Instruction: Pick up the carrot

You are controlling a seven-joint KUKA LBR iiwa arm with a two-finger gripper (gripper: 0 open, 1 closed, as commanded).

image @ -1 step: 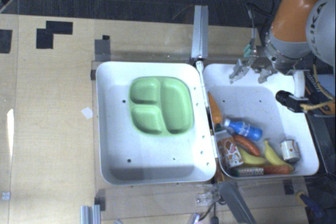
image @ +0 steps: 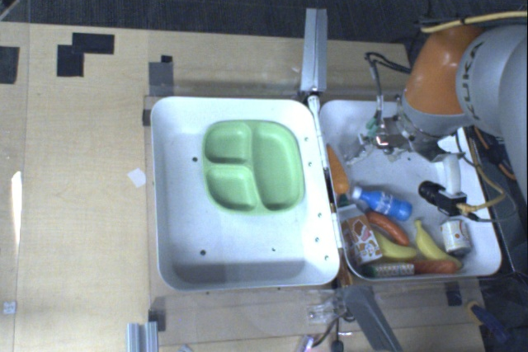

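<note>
The carrot (image: 336, 170) is a slim orange piece lying lengthwise against the left wall of the right bin (image: 487, 264). My gripper (image: 373, 138) hangs over the upper middle of that bin, to the right of the carrot's far end and apart from it. Nothing shows held in it. The grey arm with its orange band (image: 437, 78) reaches in from the right.
A blue bottle (image: 382, 203), a snack packet (image: 360, 237), an orange-red oblong piece (image: 388, 227), a banana (image: 430, 244), a small can (image: 455, 237) and a red piece (image: 429, 266) crowd the bin's near end. The left bin (image: 177, 260) holds a green divided plate (image: 252, 165).
</note>
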